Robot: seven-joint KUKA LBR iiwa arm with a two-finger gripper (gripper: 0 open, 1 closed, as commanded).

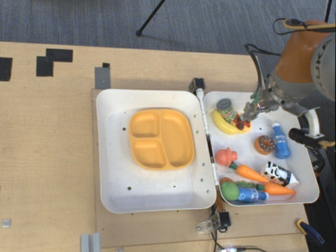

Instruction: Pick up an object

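Grey ribbed carpet borders a pale wood-grain bench (47,156). The left bin (113,193), smooth white, carries a glossy orange divided plate (160,139). In the right bin (310,185), the pincer (245,117) sits over a curved yellow banana (227,125); its grip cannot be told.

Robotics lab: wooden bench (47,156), white bins (110,193), grey carpet (105,9)

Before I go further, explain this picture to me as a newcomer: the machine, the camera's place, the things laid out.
One camera looks down at a slant on a wooden bench. The grey and orange machine is a robot arm reaching in from the right; its tool hangs low over the right bin, close to a yellow banana and a small can. That bin also holds two carrots, blue bottles and other toys. The left bin holds a yellow divided plate. I cannot tell whether the tool grips anything.
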